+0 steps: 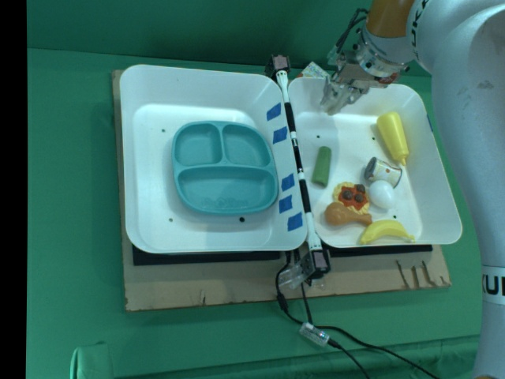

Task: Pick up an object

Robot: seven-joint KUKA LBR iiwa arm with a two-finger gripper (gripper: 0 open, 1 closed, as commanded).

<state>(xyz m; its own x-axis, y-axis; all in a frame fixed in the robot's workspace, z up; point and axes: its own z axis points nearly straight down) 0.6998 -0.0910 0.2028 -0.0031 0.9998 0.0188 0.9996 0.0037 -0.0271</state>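
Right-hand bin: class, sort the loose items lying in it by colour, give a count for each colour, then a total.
Yellow: 2, the mustard bottle and the banana
Green: 1, the green stick
White: 2, the egg and the small tipped-over cup
Orange-brown: 2, the drumstick and the pizza slice
Total: 7

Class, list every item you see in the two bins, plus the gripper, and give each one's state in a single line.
Gripper: over the right bin's far end, holding nothing.
Teal plate: flat in the left bin, compartments bare.
Yellow bottle: lying on its side.
Green stick: lying flat.
Cup: tipped on its side.
Egg: resting beside the cup.
Pizza toy: lying flat.
Drumstick: lying flat.
Banana: lying flat, near edge.
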